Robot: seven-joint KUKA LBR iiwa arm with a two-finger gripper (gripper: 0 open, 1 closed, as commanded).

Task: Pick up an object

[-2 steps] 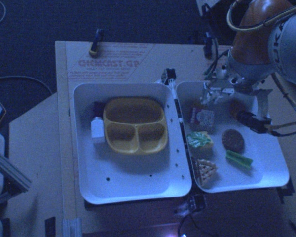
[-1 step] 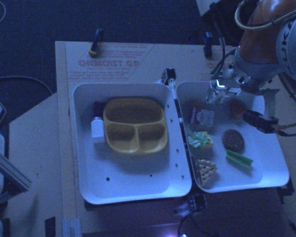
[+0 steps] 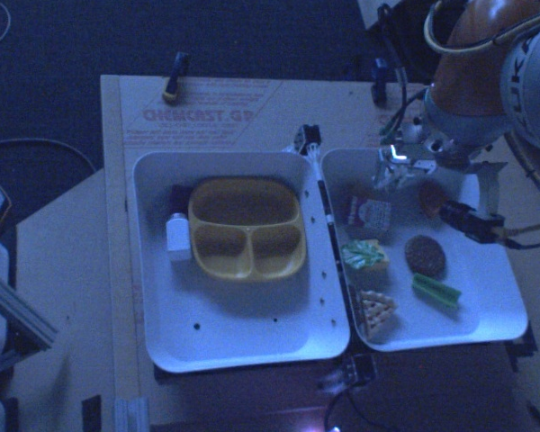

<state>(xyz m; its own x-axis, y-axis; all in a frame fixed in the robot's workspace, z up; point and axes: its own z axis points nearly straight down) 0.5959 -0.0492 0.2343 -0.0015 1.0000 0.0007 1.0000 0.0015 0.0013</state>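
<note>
Dim blue light, and in the right-hand bin (image 3: pixel 495 304) the candidates lie scattered: a red-and-white packet (image 3: pixel 369 212) sits nearest the action, in the bin's upper left part, just below and a touch left of the gripper (image 3: pixel 394 171). Nothing is visible between the fingers, and in this gloom I cannot tell whether they stand apart or together. Right of the gripper lies a small reddish-brown piece (image 3: pixel 431 197). Further down the frame: a green-and-yellow block (image 3: pixel 364 256), a dark round cookie (image 3: pixel 425 255) beside it on the right, a green stick (image 3: pixel 436 291) lower right, and a waffle-patterned wedge (image 3: pixel 376 310) at the bin's lower left. The arm (image 3: pixel 486 70) looms in from the upper right corner. Over in the left bin (image 3: pixel 162 331), a yellow divided tray (image 3: pixel 247 228) rests with a small white bottle (image 3: pixel 178 235) touching its left edge.
</note>
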